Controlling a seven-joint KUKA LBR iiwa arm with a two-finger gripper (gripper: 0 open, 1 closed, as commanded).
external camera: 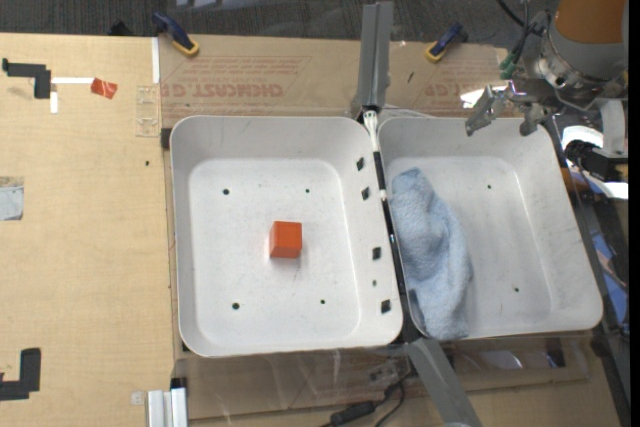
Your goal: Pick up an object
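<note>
You're at the approach stage: your end effector [508, 112] hovers open and empty above the far edge of the right shallow white bin [540, 320]. The small orange-red cube [286, 240] sits alone mid-left bin [200, 215]; the crumpled pale blue cloth [432, 250] lies nearer. Next, choose one, centre over it, and descend.

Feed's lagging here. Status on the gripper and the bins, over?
Gripper open, nothing held, above right bin's far edge. Orange block in left bin. Blue cloth in right bin. Nothing blocking either.
</note>
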